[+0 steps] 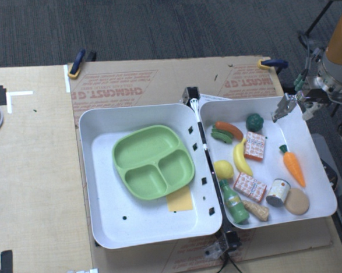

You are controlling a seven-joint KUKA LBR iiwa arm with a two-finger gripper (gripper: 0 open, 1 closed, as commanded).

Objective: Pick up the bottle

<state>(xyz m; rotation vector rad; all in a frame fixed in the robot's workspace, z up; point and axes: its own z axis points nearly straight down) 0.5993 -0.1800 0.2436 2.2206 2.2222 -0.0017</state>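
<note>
The bottle (234,203) is green with a label, lying near the front left corner of the right bin (319,169), beside a lemon (223,169) and a cracker box (250,187). My gripper (293,108) hovers over the far right rim of the right bin, well away from the bottle. Its two fingers stand apart with nothing between them.
The right bin also holds a banana (241,159), a carrot (293,166), a can (277,192), a hot dog (229,129), a green ball (254,122), another box (254,146) and a brown round piece (297,202). The left bin (101,219) holds a green divided plate (153,161) and a yellow slice (180,200).
</note>
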